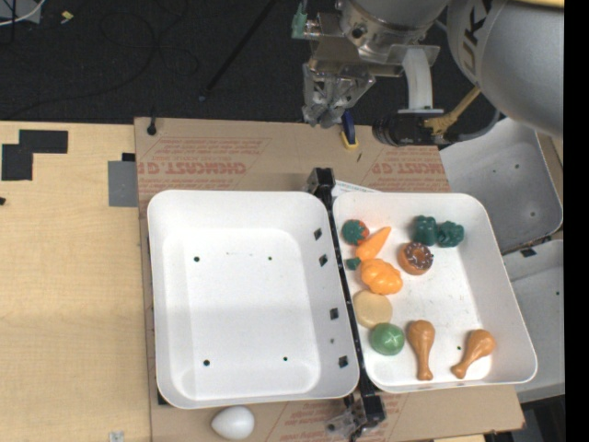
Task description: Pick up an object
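My gripper (327,113) hangs high over the back of the bench, behind the divide between the two bins, with nothing seen in it. The right bin (497,274) holds several toy foods: a green-and-red round piece (355,232), an orange carrot (373,243), a dark green broccoli (436,232), a brown donut (416,258), an orange fruit (381,277), a cream round piece (373,308), a green round piece (387,339) and two drumsticks (422,346) (474,352).
The left bin (175,247) stands beside the right one, with black clips (331,265) along their shared edge. A white egg (232,422) lies on the cardboard in front of the left bin. The grey arm (515,44) fills the top right.
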`<state>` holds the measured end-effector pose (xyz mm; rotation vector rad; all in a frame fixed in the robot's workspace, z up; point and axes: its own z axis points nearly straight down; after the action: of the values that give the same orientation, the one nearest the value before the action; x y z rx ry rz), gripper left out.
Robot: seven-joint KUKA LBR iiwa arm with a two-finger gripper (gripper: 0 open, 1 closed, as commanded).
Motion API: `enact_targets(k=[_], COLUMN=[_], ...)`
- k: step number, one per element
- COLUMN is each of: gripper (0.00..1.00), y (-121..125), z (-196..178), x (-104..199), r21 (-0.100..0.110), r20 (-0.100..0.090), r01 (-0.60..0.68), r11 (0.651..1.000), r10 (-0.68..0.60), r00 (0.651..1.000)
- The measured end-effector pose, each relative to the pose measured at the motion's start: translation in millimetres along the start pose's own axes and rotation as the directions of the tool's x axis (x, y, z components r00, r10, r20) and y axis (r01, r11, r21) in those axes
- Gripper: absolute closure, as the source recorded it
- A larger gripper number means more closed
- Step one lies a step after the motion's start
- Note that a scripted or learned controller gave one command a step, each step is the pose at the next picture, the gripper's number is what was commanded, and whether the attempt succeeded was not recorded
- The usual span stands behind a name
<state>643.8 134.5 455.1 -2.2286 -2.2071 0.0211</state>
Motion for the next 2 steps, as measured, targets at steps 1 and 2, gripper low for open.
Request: enact_targets(k=[1,2], gripper=[1.0,1.0], y=[-81,-68], z=[-87,132], x=[81,99], r21=[-0.015,0.006], r20=[-0.009,0.001], r01=[0.019,0.012], r11=[1.0,1.0], r10=[-0.019,-0.012], r00=[1.0,1.0])
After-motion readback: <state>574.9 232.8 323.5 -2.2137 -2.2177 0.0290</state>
